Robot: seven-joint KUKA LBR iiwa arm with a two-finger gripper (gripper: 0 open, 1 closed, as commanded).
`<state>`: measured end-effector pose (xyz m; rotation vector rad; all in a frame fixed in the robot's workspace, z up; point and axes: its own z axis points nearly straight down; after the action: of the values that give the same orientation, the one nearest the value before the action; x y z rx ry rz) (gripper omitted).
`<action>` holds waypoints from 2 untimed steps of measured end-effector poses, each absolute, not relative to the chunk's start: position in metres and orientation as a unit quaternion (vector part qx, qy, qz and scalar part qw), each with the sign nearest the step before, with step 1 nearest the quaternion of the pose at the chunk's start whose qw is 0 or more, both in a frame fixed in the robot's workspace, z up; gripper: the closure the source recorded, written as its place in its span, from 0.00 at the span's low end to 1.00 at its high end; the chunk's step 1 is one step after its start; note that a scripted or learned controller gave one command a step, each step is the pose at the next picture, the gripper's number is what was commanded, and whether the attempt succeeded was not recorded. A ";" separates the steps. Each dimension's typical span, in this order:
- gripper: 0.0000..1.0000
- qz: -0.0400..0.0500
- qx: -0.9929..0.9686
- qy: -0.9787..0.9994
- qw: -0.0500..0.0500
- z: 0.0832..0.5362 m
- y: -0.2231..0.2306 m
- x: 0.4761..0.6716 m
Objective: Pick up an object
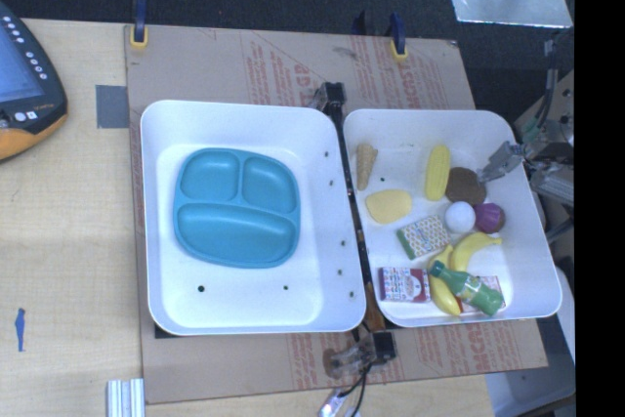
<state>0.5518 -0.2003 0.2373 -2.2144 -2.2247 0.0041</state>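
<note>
The right bin [410,130] holds several toy foods: a tan cone [365,164], a yellow corn cob [437,171], a brown round piece [465,186], a pale yellow lump [389,205], a white ball [460,216], a purple ball [489,217], a patterned box [424,235], a banana [476,248], a red carton [402,284] and a green bottle [471,289]. My gripper [504,159] pokes in at the bin's right rim, just right of the brown piece and above the purple ball. I see nothing held in it.
The left bin [156,210] holds a blue divided plate [237,207]. A tablet device [24,78] lies at the far left of the bench. Clamps [395,34] pin the cardboard sheet under the bins at its far edge.
</note>
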 end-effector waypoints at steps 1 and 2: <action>0.00 0.002 -0.704 -0.710 0.002 0.138 -0.183 0.616; 0.00 0.001 -0.704 -0.710 0.000 0.090 -0.165 0.658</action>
<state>0.6580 -0.1655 0.0901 -2.2127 -2.2314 0.0027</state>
